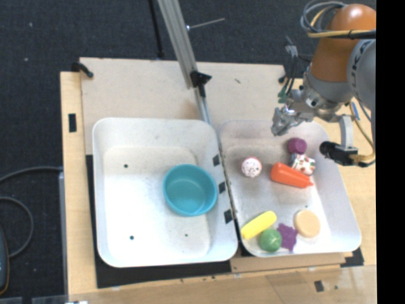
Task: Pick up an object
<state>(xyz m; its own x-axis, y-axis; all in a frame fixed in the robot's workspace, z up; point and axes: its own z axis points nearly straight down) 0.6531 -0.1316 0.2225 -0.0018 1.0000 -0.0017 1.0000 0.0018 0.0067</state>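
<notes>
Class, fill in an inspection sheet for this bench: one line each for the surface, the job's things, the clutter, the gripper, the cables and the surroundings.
Surface: a tan bench bearing a left bin and a right bin, side by side.
Job's things: in the right bin, a purple ball, a speckled white ball, an orange carrot, a red-and-white toy, a yellow piece, a green ball, a purple star and a tan disc.
Clutter: a blue bowl in the left bin.
Gripper: the gripper hangs over the right bin's far edge, holding nothing.
Cables: a loop above the arm; a dark cable on the floor at left.
Surroundings: dark carpet; a slanting metal rail.
</notes>
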